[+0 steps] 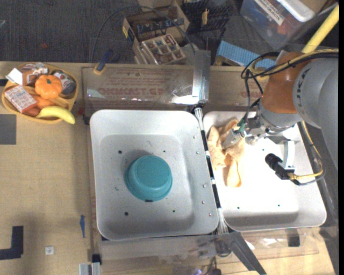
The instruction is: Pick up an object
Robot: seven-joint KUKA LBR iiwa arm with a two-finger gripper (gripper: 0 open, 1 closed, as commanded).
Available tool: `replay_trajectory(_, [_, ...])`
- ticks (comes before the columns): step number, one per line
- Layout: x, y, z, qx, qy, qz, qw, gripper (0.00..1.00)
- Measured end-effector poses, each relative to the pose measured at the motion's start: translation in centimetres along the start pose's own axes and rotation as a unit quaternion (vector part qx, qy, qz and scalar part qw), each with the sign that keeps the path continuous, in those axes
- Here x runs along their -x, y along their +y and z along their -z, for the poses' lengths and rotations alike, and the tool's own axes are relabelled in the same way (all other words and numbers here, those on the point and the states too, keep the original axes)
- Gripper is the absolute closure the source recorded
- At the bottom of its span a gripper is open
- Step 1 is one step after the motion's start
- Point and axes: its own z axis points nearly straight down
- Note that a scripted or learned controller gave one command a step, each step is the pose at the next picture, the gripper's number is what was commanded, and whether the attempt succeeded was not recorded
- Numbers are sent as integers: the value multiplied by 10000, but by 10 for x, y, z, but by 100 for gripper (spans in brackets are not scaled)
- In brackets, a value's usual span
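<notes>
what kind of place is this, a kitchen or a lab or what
Most likely a robotics lab or test bench: a robot arm reaches over two white bins, a teal bowl sits in one, and boxes and cables clutter the floor behind.

Wooden bench top, light tan. Dark carpeted floor behind it. Clutter at back: open cardboard box with compartments, black wire basket, clear plastic storage tub. Lighting even, no hard shadows.
</notes>
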Motion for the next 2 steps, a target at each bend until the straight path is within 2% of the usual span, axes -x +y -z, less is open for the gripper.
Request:
replay_trajectory(1, [-71,-65,92,-101,30,-678,9976,0])
replay_trajectory(2, [-17,-26,-1,-11,14,-534,9986,0])
